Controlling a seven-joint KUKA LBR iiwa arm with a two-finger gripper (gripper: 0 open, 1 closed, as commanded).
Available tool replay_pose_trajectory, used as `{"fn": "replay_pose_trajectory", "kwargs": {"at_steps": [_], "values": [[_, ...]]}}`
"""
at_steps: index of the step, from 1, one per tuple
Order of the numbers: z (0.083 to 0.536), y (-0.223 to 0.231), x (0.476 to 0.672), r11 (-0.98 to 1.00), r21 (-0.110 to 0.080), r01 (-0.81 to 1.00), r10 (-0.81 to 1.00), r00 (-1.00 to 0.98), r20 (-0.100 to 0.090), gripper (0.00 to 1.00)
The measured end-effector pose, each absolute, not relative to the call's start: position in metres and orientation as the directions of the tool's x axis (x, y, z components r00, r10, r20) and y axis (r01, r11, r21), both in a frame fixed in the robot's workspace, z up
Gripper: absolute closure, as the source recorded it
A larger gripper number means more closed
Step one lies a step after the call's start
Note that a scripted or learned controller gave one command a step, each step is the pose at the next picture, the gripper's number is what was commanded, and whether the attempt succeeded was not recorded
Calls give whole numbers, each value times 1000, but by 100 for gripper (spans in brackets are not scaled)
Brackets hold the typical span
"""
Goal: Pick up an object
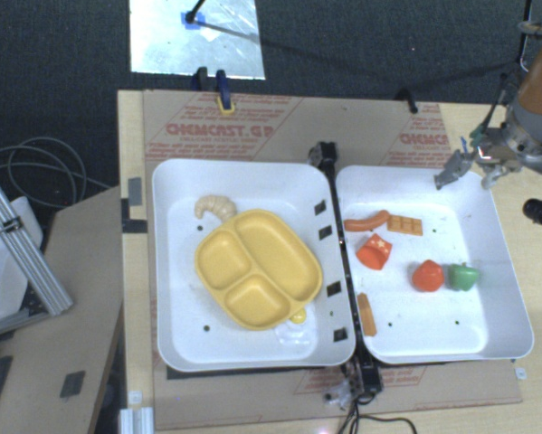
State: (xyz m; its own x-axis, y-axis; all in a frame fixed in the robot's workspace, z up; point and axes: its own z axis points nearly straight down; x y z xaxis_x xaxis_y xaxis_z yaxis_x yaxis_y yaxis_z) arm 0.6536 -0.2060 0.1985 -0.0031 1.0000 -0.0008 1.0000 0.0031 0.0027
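In the left bin (171, 242) a yellow divided plate (258, 268) lies tilted, with a pale croissant-shaped piece (215, 207) touching its upper left rim. The right bin (497, 242) holds a red-orange sausage (365, 221) beside a brown waffle piece (404, 225), an orange-red wedge (374, 252) just below them, a small orange stick (366, 315) near the bin's left wall, and a red tomato (427, 276) touching a green pepper (463, 278). Above that bin's far right corner hangs the gripper (470, 168), its jaws spread apart and holding nothing, well clear of every object over the surface (271, 120).
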Motion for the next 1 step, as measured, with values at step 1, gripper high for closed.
{"fn": "replay_pose_trajectory", "kwargs": {"at_steps": [1], "values": [[79, -206, 595, 0, -5, 1000, 1000, 0, 2, 0]]}}
